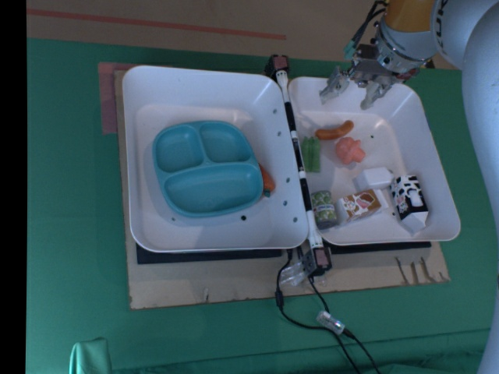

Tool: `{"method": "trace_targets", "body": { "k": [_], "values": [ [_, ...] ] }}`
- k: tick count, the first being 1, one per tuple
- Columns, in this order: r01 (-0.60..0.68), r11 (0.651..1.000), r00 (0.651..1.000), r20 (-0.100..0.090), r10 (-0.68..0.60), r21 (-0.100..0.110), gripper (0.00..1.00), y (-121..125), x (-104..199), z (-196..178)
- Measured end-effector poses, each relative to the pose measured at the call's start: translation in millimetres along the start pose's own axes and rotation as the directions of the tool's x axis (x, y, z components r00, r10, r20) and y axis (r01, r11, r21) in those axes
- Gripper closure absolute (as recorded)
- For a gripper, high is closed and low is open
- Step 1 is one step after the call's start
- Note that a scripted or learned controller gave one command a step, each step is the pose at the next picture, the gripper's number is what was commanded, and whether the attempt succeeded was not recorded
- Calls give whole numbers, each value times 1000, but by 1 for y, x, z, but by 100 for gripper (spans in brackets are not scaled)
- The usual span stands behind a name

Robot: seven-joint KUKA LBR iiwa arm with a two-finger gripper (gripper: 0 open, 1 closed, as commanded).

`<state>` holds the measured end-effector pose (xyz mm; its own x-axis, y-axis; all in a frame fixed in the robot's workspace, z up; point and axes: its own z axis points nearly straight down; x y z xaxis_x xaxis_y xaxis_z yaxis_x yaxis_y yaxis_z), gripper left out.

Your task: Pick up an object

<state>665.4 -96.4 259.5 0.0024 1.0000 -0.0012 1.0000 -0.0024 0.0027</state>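
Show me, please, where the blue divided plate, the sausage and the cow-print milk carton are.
blue divided plate [204,189]: camera view, bottom of its large compartment.
sausage [334,130]: camera view, middle of its length.
cow-print milk carton [408,199]: camera view, its spotted side face.

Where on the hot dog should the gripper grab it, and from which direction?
Grip the hot dog at its middle, coming straight down from above. It lies flat on the right bin, long and thin, with bare floor on both long sides, so the gripper should likely close across its narrow width.
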Motion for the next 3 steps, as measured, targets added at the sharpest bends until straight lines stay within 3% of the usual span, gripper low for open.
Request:
{"method": "trace_targets", "body": {
  "k": [1,2,3],
  "values": [
    [0,1000,1000,1,0,-3,0,-13,-15,68],
    [-3,1000,1000,2,3,-9,100,-12,-15,55],
    [0,1000,1000,0,0,-2,100,-34,15,-40]
  ]
}}
